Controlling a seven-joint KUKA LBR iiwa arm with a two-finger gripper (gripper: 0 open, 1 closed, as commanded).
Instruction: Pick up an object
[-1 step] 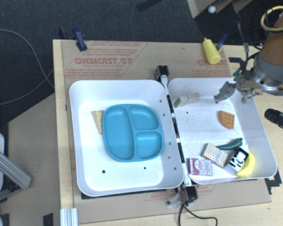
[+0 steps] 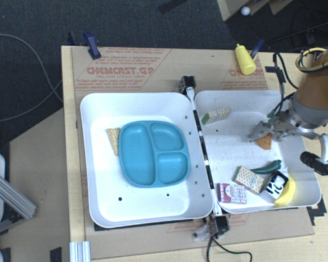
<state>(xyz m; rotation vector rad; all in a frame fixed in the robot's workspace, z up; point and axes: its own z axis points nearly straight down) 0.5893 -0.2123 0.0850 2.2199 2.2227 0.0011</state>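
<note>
1. Reaching in from the right, the grey arm with its orange band is hanging over the right bin, with the gripper low over the bin's upper right part.
2. Its metal fingers are pointing left and down; whether the jaws are spread or pressed together cannot be told.
3. A small orange piece is lying on the bin floor right at the fingertips; whether it is being pinched or merely touched cannot be told.
4. A wrapped bar with green and tan print is lying near the right bin's upper left corner, well apart from the gripper.
5. Along the right bin's lower edge, a red and white packet, a tan speckled block, a dark green piece, a black and white item and a yellow banana are sitting close together.
6. The left bin is holding a blue divided plate, with a tan cracker-like piece touching the plate's left edge.
7. A yellow bottle-shaped object is lying on the bench beyond the right bin.
</note>
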